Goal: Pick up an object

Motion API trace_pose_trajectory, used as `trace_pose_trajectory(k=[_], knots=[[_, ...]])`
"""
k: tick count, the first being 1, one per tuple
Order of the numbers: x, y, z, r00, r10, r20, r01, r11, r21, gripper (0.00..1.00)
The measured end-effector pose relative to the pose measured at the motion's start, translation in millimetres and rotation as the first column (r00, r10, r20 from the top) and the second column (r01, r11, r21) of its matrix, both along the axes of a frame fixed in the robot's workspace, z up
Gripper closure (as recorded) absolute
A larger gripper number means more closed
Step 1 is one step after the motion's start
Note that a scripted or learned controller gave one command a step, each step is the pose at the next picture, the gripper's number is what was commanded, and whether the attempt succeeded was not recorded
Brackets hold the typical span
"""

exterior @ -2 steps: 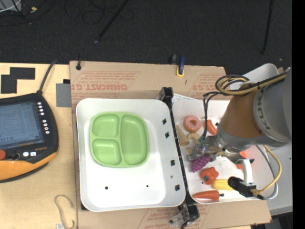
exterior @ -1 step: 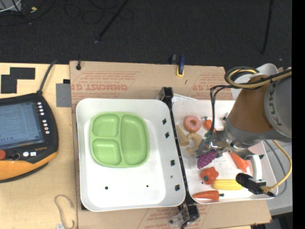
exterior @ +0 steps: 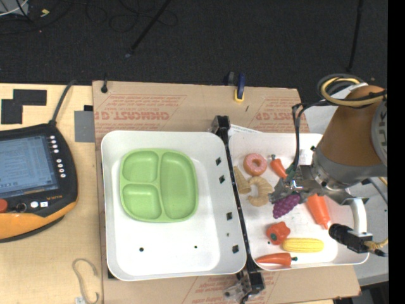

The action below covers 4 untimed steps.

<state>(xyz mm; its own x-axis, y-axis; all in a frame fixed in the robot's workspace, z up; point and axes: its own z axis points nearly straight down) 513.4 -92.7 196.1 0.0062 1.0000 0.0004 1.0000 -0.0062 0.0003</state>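
Observation:
The right bin (exterior: 266, 145) holds several toy foods. My gripper (exterior: 291, 187) hangs low over the middle of that bin, right above a purple bunch of grapes (exterior: 286, 204); whether it touches the grapes I cannot tell. A pink donut (exterior: 255, 164) and tan pastry pieces (exterior: 256, 190) lie to its left. A small orange carrot (exterior: 278, 168) lies just behind it, and a larger orange carrot (exterior: 318, 209) to its right. In front lie a red pepper (exterior: 277, 233), a yellow corn cob (exterior: 304, 245) and a red chili (exterior: 275, 259).
The left bin (exterior: 126, 246) bears a green divided plate (exterior: 158, 185). A black divider rail (exterior: 231, 195) runs between the bins. A teach pendant (exterior: 31, 179) lies on the bench at far left. The arm's brown body (exterior: 351, 138) covers the right bin's far right side.

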Motion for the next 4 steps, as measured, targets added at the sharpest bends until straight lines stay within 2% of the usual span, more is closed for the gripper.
trace_pose_trajectory(k=[1, 3, 4], knots=[[0, -1, 33, 1.0, 0.006, 0.0, -0.006, 1.0, 0.0, 1.0], [60, 79, 18, 1.0, 0.008, -0.002, -0.008, 1.0, 0.0, 1.0], [96, 124, 28, 1.0, 0.009, -0.001, -0.009, 1.0, 0.001, 1.0]])
